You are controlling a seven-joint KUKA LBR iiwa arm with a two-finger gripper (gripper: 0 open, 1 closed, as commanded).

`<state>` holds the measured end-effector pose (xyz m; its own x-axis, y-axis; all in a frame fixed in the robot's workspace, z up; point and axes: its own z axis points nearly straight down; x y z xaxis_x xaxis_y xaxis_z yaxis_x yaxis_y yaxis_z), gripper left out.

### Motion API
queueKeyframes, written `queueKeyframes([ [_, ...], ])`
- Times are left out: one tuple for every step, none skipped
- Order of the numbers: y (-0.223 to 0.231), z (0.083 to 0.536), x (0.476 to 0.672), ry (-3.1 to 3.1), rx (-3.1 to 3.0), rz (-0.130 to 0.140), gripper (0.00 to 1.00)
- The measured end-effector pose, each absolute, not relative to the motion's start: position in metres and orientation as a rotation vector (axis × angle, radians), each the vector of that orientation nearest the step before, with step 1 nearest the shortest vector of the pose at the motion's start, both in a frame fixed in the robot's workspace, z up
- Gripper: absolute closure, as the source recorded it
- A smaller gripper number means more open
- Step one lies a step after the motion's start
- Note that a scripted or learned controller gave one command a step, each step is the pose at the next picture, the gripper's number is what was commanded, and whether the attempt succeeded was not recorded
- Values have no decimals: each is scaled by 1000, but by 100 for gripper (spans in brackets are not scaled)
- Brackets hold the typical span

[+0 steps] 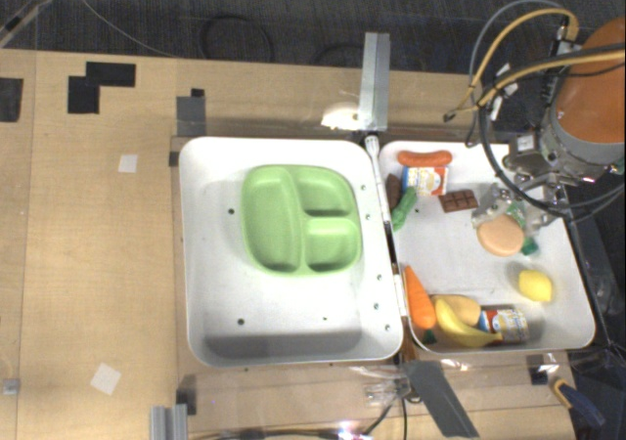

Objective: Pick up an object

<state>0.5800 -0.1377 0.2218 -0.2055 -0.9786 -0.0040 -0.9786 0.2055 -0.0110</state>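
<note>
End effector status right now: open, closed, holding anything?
End effector: cannot be told; it sits low in the right bin, over the round tan item.

Bright, even light — slightly soft

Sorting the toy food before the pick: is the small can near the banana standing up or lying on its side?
On its side. The can lies lengthwise in the right bin, label facing up, beside the banana.
</note>
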Motion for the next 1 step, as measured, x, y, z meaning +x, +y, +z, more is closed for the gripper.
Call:
queueKeyframes([
  [-138,232,582,2429,-1968,-12,100],
])
